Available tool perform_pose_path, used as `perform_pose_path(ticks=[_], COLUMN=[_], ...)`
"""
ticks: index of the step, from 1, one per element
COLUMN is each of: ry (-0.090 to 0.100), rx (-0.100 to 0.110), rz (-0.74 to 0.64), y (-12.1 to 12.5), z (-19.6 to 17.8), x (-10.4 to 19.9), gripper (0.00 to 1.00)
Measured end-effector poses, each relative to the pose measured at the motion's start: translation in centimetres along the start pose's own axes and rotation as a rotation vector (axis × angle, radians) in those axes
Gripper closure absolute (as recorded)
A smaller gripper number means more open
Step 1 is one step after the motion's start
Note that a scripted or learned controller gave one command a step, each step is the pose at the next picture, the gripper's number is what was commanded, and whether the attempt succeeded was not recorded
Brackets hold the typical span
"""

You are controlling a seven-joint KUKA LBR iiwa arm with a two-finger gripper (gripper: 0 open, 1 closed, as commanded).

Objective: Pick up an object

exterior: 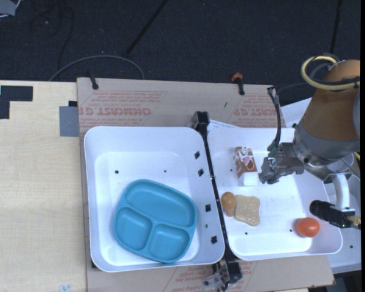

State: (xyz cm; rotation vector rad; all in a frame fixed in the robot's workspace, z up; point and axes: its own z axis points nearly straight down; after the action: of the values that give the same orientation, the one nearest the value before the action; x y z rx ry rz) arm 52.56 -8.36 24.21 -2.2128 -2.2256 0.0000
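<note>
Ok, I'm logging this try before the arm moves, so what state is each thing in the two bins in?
blue divided plate: flat in the left bin, compartments up.
small carton: in the right bin, lying near the gripper.
bread slice: lying flat, touching the brown roll.
brown roll: resting beside the bread.
tomato: sitting apart, near the bin's right corner.
gripper: low over the right bin, holding nothing visible.

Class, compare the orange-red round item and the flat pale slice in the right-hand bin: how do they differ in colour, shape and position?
The round item is orange-red; the pale slice is beige. The round item is ball-like, whereas the pale slice lies flat with uneven edges. The round item sits alone near the bin's right corner, while the pale slice lies beside a small brown piece. Both rest on the floor of the right bin.
</note>
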Motion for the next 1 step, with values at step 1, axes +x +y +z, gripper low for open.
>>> perform_pose_path(ticks=[1], ry=[0.0], rx=[0.0], rz=[0.0], y=[1.44], z=[-0.55], x=[5.22], gripper=[1.0])
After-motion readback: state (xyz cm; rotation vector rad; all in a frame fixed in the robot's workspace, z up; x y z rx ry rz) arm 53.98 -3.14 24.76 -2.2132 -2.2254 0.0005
